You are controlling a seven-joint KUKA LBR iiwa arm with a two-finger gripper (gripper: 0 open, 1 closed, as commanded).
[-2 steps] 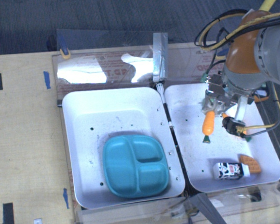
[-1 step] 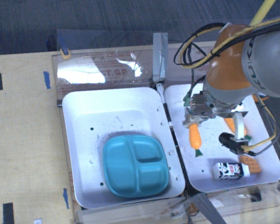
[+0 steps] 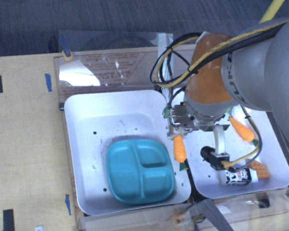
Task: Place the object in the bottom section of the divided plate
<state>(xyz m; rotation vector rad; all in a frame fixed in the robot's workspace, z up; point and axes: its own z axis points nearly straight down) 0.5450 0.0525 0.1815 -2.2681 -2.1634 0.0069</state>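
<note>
A teal divided plate [image 3: 120, 176] lies in the left white bin [image 3: 85, 122], toward its front. It has one large section on the left and two smaller ones on the right. My gripper [image 3: 177, 134] hangs over the wall between the two bins, just right of the plate's upper right corner. An orange carrot-shaped piece [image 3: 179, 150] points downward from between the fingers, and the gripper is shut on it. The piece is beside the plate's rim, not over any section.
The right bin [image 3: 275, 141] holds another orange carrot [image 3: 243, 129], an orange block [image 3: 260, 169] and a small black-and-white object [image 3: 239, 176] near its front. The arm's bulk covers the back of that bin. A clear plastic sheet [image 3: 110, 70] lies behind the left bin.
</note>
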